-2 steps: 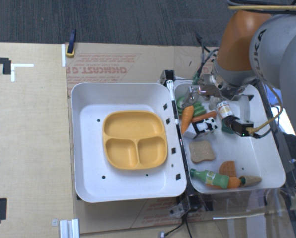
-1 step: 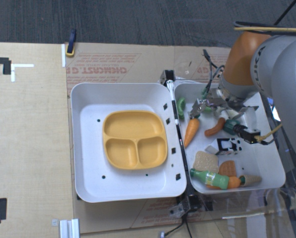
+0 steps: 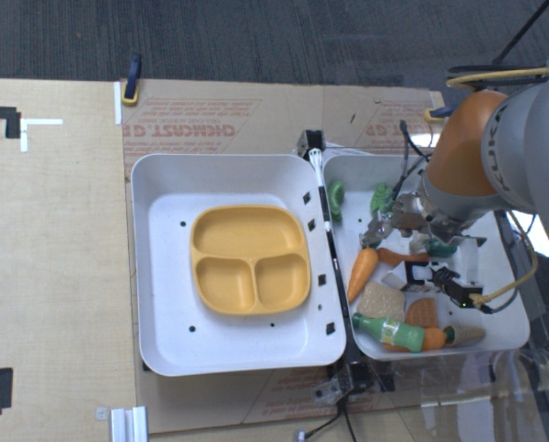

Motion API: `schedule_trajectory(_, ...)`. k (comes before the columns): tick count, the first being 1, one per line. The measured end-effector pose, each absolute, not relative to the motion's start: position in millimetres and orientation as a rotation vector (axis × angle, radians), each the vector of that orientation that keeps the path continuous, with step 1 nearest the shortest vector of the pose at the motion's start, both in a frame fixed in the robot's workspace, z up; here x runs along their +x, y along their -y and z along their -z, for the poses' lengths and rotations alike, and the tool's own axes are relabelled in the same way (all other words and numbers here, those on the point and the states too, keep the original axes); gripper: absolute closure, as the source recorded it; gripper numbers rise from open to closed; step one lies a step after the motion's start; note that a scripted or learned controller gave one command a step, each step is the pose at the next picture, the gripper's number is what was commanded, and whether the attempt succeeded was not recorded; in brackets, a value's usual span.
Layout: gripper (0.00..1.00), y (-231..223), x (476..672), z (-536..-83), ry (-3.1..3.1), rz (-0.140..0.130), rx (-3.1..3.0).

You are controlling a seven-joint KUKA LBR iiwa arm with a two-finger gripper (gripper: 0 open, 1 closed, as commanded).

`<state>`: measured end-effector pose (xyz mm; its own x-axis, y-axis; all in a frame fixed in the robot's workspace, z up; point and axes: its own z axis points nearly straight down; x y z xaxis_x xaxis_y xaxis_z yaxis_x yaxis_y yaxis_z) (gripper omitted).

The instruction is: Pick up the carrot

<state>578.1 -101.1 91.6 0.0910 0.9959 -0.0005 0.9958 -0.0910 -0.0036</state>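
The carrot (image 3: 362, 272), a tapered orange piece, lay tilted in the right white bin (image 3: 496, 339) near its left wall, just left of the gripper (image 3: 405, 231), whose state I could not tell amid the clutter and which held nothing that I could see. The same bin held a green bottle (image 3: 385, 330), a speckled bread slice (image 3: 382, 300), a green leafy piece (image 3: 380, 198) and a small green item (image 3: 335, 195). The left white bin (image 3: 155, 274) held a smooth yellow plate (image 3: 251, 258) with three compartments.
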Motion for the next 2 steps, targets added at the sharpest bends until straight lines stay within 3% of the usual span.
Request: schedule_trajectory(2,0.0,94.7,524.5,-91.6,1.647,0.0,-2.674)
